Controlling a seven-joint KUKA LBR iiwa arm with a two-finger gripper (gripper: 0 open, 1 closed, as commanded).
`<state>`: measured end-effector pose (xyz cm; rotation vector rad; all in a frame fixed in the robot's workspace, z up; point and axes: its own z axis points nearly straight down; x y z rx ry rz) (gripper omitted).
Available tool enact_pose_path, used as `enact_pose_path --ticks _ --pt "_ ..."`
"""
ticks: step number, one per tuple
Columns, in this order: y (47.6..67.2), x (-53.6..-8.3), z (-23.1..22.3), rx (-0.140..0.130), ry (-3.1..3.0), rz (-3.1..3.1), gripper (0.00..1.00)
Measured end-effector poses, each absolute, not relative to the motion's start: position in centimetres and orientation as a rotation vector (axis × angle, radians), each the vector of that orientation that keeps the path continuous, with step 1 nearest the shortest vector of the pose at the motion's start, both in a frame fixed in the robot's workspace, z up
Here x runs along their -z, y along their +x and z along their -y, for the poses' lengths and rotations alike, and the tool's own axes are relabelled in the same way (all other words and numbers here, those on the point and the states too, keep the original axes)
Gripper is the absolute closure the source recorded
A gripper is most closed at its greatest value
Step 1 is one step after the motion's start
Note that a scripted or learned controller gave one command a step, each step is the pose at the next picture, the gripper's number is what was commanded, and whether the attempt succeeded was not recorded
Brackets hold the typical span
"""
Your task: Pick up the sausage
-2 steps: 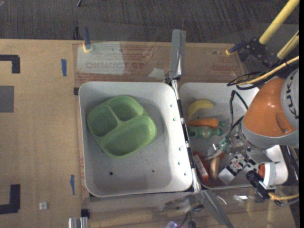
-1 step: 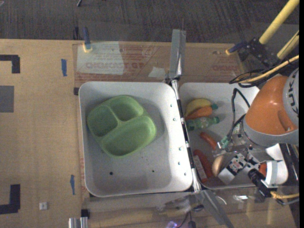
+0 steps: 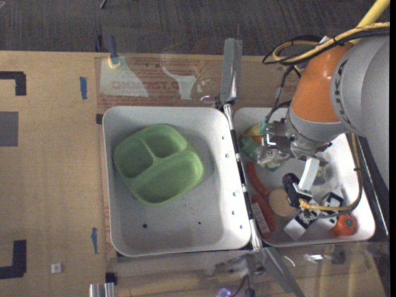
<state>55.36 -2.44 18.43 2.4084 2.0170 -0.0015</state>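
You're in the approach, the jaws' state impossible to tell; next, centre them over the sausage [image 3: 264,214] and descend.

I see even, bright light, with a soft shadow beside the green plate [image 3: 158,163]. Glare on the clear sheet [image 3: 167,79], top center. Dim floor [image 3: 185,11] up top. Overall slightly soft.

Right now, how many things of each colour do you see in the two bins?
Green: 2, divided plate in left bin, small green thing in right bin.
Red: 2, upper long piece and lower long piece by the right bin's left wall.
Orange-red: 1, ball-shaped thing.
Tan: 1, round lump.
Total: 6 told apart; pale bits under the arm are unclear.
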Motion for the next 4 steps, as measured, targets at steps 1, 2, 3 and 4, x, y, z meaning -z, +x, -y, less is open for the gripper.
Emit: enact_pose_path --ticks 1,2,3,4 --pt "61.6 -26.9 -5.2 0.002 2.813 -1.397 1.0" --pt "60.4 -33.3 -4.5 0.004 3.022 -0.859 1.0" --pt "60.7 -26.0 -8.2 0.008 3.052 -0.753 1.0" --pt "62.0 -34.0 -12.2 -0.002 3.093 -0.55 1.0"
